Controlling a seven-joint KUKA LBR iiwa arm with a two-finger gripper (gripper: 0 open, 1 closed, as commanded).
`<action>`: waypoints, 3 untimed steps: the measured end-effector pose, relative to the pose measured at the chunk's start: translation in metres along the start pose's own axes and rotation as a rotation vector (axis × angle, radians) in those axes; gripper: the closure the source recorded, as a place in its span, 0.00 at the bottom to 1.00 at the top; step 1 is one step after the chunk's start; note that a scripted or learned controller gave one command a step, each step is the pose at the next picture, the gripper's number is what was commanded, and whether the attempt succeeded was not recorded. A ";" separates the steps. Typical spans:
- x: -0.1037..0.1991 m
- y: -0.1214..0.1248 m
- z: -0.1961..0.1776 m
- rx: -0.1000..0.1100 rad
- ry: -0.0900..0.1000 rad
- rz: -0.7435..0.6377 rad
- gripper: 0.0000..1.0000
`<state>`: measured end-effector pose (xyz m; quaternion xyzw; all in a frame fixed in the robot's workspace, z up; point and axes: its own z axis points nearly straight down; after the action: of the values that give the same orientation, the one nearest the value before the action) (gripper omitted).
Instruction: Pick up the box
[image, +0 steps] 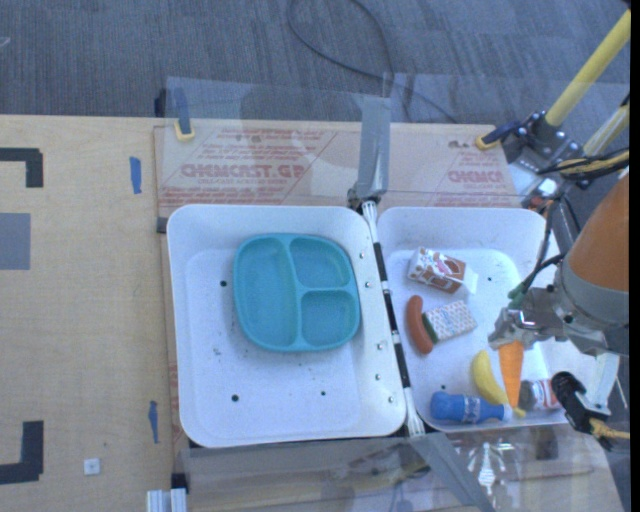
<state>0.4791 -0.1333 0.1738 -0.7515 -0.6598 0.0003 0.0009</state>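
The box (437, 270), a small white and brown carton, lies on its side in the upper left part of the right bin (480, 232). My gripper (517, 327) hangs over the right side of that bin, right of and below the box and clear of it, just above the top end of an orange carrot (511, 375). The grey arm with its orange band comes in from the right edge. Nothing shows in the gripper's grasp.
A teal divided plate (297, 292) sits in the left bin (200, 330). Around the box lie a red sausage (418, 326), a speckled packet (449, 320), a banana (485, 378) and a blue bottle (467, 408). Cables and a yellow pole (590, 70) stand at the back right.
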 end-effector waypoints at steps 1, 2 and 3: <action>0.015 -0.002 -0.011 -0.002 -0.001 -0.013 1.00; 0.027 -0.003 -0.005 0.000 0.000 -0.003 1.00; 0.041 -0.002 -0.011 -0.002 -0.001 -0.095 1.00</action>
<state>0.4827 -0.0920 0.1844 -0.7193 -0.6947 0.0000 -0.0004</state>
